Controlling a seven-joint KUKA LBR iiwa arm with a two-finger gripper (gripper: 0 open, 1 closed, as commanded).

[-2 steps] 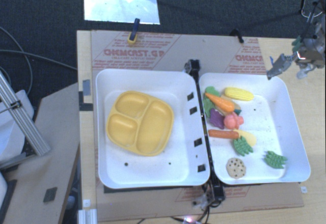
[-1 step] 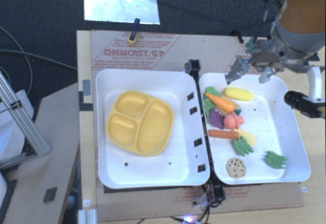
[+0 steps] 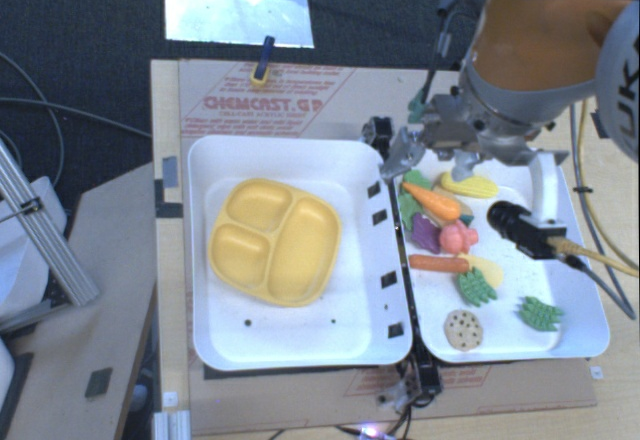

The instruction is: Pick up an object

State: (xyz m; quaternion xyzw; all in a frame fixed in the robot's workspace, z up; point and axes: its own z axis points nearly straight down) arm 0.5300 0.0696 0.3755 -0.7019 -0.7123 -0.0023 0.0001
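The pincer (image 3: 433,164) hangs over the far left corner of the right bin (image 3: 585,333), just above a glossy plastic carrot (image 3: 432,199); whether it is open, I cannot tell. A smooth yellow divided plate (image 3: 273,240) lies in the left bin (image 3: 215,333).

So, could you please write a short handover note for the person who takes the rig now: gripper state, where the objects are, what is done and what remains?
Gripper: low over the back left corner of the right bin, close to the carrot. I cannot tell whether it is open or shut, and nothing is seen held.
Objects: carrot, corn, purple piece, pink piece, cookie and green pieces all lie in the right bin. The yellow divided plate lies in the left bin.
Done: arm is brought near the pile.
Left: grasp one object and lift it.
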